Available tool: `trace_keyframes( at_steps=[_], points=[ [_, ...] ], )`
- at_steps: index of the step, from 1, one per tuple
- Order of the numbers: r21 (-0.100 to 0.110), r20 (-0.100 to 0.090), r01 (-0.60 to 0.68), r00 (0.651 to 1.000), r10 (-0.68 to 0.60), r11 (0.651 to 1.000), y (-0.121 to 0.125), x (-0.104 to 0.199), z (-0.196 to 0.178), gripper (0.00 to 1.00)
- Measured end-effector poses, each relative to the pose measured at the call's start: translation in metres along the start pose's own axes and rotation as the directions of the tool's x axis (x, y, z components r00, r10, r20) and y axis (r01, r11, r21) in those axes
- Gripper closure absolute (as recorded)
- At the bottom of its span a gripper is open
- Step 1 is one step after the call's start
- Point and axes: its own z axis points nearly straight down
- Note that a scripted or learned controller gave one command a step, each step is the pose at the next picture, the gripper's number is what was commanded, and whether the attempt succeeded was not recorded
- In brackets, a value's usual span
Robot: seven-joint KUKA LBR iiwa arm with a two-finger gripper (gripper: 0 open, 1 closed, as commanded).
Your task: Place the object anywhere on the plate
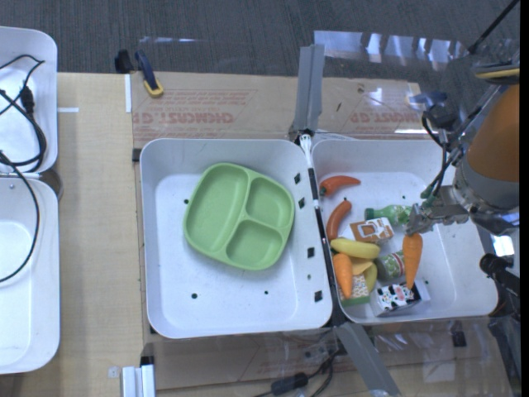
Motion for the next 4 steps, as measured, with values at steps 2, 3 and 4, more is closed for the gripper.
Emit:
trace_keyframes(
  at_steps=[2,3,4],
  points=[
    [0.003,0.001,-0.008,1.000,0.008,1.000,0.056,0.137,-0.005,1.00],
    [0.002,0.001,0.188,0.982,-0.188,0.982,0.082,0.176,0.005,1.00],
    [0.002,0.001,0.250,0.968,-0.250,0.968,0.125,0.217,0.005,1.00]
  ],
)
